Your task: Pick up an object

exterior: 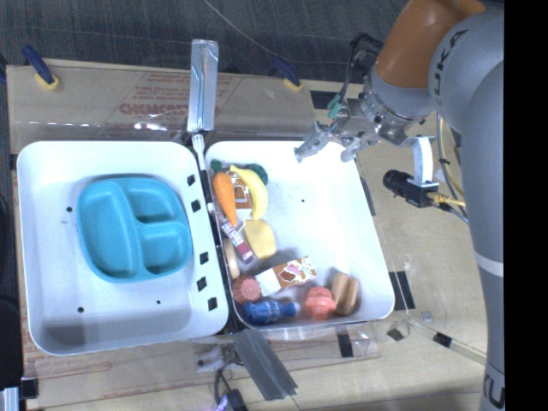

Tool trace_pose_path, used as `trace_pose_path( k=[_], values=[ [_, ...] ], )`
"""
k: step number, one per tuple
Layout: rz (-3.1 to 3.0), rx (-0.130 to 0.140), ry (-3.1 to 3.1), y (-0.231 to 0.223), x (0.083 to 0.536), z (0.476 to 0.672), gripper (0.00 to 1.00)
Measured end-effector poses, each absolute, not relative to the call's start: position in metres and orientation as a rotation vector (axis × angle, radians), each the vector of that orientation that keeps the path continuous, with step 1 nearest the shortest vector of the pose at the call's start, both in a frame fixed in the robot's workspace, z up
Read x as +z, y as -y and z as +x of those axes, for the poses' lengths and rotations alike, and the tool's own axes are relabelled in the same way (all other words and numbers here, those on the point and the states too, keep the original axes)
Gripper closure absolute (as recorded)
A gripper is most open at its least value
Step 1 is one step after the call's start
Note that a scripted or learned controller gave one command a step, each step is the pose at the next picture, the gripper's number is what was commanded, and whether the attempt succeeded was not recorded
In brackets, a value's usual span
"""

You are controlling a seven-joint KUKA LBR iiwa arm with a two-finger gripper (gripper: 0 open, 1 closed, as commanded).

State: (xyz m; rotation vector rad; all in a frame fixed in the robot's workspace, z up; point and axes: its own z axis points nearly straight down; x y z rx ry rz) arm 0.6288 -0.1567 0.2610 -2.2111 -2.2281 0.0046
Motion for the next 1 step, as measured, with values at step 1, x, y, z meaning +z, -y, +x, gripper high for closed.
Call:
trace_pose_path(
  k=[1],
  values=[
    [-2.182, -0.011, 2.274, 0.1076, 0.1160, 0.6405, 0.00]
  ],
)
